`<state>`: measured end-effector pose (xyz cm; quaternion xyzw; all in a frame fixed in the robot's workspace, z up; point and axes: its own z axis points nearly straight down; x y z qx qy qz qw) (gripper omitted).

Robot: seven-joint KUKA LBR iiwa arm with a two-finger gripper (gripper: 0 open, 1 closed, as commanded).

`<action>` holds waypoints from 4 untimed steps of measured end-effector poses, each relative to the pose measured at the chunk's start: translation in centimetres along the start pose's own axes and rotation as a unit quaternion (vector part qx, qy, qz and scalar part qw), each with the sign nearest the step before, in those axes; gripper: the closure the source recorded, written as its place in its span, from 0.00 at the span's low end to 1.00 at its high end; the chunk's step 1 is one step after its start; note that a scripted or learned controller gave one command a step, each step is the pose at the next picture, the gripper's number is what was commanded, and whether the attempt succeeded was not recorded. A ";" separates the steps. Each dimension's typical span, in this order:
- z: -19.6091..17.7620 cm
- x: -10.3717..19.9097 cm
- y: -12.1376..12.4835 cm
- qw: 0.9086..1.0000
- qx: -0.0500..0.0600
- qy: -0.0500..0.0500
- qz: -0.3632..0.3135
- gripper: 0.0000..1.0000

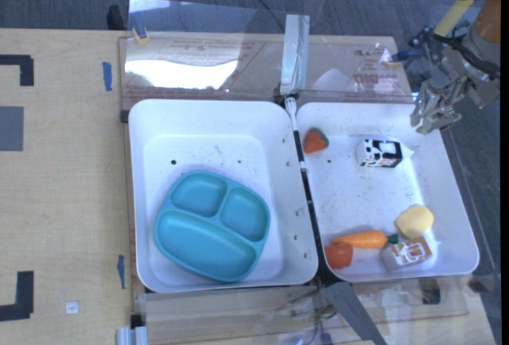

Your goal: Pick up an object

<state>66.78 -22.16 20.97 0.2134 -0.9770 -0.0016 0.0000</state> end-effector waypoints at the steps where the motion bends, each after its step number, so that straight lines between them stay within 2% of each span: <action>1: -8.4 -0.2 -0.1 0.996 0.005 -0.005 -0.088 1.00; 2: -3.2 2.3 1.1 0.998 0.000 -0.001 -0.070 1.00; 3: -14.1 -0.1 -0.1 0.991 0.006 -0.005 -0.134 1.00; 4: -3.7 0.0 0.1 0.966 -0.001 0.000 -0.258 1.00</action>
